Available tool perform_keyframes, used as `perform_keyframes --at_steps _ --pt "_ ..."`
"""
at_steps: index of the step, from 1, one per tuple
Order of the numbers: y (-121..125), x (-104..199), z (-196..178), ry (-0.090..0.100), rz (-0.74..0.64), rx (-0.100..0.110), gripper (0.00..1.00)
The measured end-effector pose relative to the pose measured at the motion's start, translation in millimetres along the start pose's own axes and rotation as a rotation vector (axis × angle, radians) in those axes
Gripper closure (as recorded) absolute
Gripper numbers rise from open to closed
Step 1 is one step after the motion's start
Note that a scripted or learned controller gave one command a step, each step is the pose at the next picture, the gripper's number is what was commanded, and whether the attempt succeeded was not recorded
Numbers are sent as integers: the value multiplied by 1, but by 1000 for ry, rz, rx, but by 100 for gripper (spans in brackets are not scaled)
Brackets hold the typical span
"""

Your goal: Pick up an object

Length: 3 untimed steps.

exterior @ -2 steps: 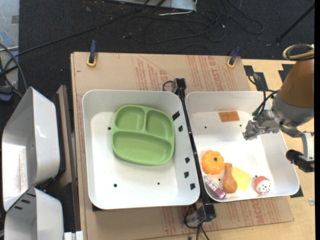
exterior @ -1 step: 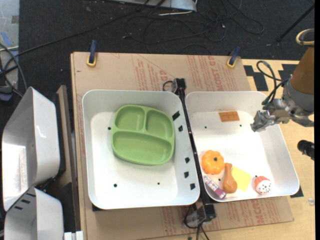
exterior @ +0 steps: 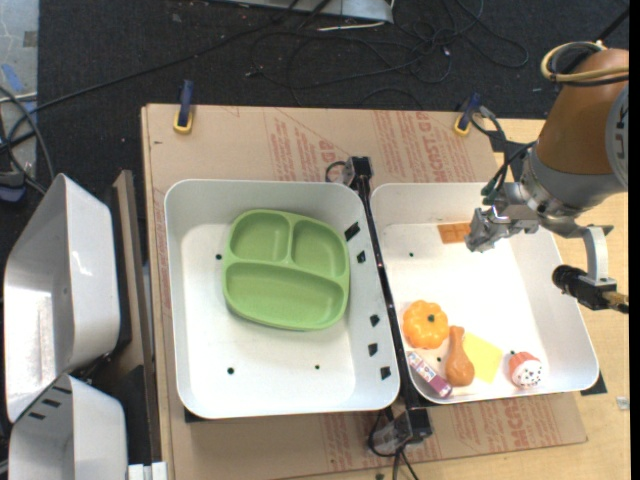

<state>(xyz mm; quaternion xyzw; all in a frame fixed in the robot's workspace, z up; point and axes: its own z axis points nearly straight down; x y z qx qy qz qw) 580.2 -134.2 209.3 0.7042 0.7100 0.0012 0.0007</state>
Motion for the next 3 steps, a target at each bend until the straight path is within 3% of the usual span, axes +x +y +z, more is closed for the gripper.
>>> perform_keyframes --at_steps 3 --pt "41 171 -20 1 0 -1 100"
